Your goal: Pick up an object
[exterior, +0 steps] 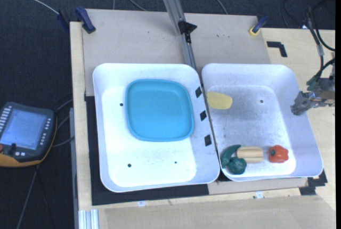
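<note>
Hanging at the right edge of the camera view, the gripper sits over the outer rim of the right bin, just past its right wall; the view is too small and dim there for me to tell how it is set, and nothing shows in its grasp. Dark cables run up from it toward the top right corner.

Four objects lie in the right bin. A pale yellow piece rests near the bin's upper left, close to the wall shared with the left bin. Along the front wall sit three more in a row: a dark green piece at the left, a tan cylinder touching it in the middle, and a red piece with a green top just beside the cylinder's right end. All of them lie well apart from the gripper.

Left of this, the left bin holds a blue square plate lying flat toward its back half. Between the two bins a grey metal bar slants up to the top of the view. Blue clamps and a yellow clamp grip the back corners of the bench board. Out on the dark floor at the far left lies a handheld control pendant with a lit screen
</note>
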`<state>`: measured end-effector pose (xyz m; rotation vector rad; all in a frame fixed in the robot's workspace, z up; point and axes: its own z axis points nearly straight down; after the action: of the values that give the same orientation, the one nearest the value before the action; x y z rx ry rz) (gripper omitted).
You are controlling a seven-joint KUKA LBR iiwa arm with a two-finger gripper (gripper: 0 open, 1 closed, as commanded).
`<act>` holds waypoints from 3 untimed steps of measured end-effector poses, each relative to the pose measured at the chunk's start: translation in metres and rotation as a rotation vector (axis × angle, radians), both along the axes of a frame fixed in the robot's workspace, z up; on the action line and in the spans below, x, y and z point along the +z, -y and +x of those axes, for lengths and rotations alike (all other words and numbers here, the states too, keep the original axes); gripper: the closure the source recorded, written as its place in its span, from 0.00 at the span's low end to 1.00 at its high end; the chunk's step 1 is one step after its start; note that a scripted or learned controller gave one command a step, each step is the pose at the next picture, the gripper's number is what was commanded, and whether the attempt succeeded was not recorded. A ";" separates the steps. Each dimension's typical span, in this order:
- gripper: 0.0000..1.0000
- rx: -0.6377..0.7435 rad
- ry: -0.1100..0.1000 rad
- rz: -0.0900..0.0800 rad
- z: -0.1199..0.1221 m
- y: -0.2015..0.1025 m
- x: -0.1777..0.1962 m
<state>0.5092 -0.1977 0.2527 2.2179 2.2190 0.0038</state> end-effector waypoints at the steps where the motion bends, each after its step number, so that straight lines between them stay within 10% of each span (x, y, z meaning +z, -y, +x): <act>1: 1.00 0.003 -0.004 0.002 0.012 -0.041 -0.003; 3: 1.00 0.004 -0.004 0.002 0.041 -0.147 -0.009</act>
<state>0.5500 -0.0502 0.2433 2.2167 2.2267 0.0013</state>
